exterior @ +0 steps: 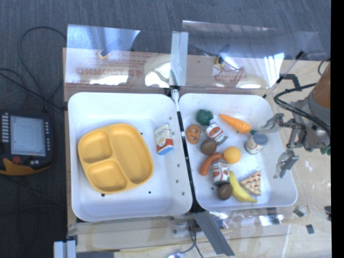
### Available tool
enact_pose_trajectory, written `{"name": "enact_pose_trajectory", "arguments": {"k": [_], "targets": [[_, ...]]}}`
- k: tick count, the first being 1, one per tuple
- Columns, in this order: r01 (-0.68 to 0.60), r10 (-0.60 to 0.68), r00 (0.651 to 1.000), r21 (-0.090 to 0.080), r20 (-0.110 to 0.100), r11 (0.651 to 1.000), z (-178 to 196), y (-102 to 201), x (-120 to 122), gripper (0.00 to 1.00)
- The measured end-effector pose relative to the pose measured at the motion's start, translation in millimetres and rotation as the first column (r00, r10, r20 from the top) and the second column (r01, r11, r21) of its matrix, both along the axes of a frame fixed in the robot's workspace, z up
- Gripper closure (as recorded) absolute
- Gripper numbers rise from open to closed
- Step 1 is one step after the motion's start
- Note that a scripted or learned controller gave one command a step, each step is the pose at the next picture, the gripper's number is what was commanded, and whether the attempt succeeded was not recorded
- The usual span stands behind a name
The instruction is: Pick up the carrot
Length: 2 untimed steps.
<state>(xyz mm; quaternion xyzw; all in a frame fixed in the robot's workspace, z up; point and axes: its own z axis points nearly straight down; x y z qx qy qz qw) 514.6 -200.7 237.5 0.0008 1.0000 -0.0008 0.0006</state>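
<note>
The orange carrot (235, 123) lies in the right bin (279, 195), near its back, pointing left, between a green item (204, 116) and a small grey-capped jar (255, 143). My gripper (278, 144) hovers over the bin's right edge, to the right of the carrot and a little nearer the front, apart from it. Its two fingers are spread wide, one fingertip (271, 123) near the jar and the other further forward, with nothing between them.
Crowded around the carrot are a can (215, 133), a red slice (193, 133), an orange (231, 155), a sausage (209, 163), a banana (240, 188) and a pizza slice (251, 183). The left bin holds a yellow divided plate (114, 156) and a small carton (164, 138).
</note>
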Motion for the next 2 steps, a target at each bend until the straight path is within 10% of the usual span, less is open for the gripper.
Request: {"name": "enact_pose_trajectory", "arguments": {"k": [1,2], "targets": [[0.307,-0.307,0.952,0.001,0.006,0.952,-147.0,1.1,30.2,0.00],[0.671,-0.671,0.741,0.006,0.009,0.741,-148.9,33.6,91.5,0.00]]}}
